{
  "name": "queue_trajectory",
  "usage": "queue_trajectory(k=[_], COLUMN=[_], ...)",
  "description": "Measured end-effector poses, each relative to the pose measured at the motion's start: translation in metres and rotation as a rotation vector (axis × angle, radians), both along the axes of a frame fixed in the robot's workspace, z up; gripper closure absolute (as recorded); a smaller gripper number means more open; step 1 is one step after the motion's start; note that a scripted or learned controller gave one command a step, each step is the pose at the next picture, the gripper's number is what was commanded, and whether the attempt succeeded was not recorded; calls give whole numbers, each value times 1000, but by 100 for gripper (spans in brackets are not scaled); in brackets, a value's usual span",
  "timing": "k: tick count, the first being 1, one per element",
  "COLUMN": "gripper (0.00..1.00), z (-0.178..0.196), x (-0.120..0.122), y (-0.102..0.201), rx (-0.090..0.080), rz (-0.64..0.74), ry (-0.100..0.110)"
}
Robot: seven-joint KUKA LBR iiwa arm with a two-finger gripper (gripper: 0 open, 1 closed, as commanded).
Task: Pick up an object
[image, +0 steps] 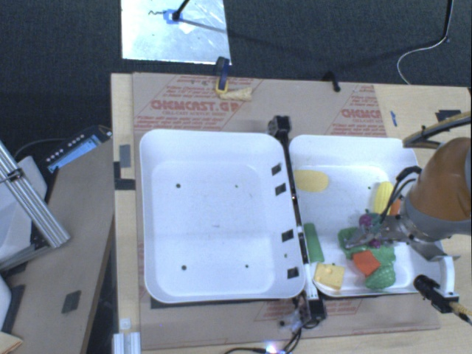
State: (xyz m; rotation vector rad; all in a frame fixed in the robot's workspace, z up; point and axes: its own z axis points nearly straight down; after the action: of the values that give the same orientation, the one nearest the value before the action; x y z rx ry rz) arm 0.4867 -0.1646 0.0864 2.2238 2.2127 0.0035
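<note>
Right bin: green bar lengthwise near-to-far.

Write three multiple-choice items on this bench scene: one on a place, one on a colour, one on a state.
1. Where do the small objects lie?
A. left bin
B. right bin
C. on the cardboard

2. What colour is the flat oval object near the divider?
A. yellow
B. blue
C. black

3. Where is the gripper?
A. raised over the left bin
B. outside both bins
C. down among the objects in the right bin

Key: 1 B, the objects cluster in the right bin. 2 A, the oval is yellow. 3 C, the gripper sits by the orange block and green pieces.
</note>
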Motion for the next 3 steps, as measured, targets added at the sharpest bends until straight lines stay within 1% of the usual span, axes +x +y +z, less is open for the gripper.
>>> queue_trajectory(k=[1,2,3], gripper=[100,100,100], z=[11,-3,81], x=[4,42,118], y=[4,42,75], rx=[1,2,0], rz=[6,14,16], ry=[-5,1,-9])
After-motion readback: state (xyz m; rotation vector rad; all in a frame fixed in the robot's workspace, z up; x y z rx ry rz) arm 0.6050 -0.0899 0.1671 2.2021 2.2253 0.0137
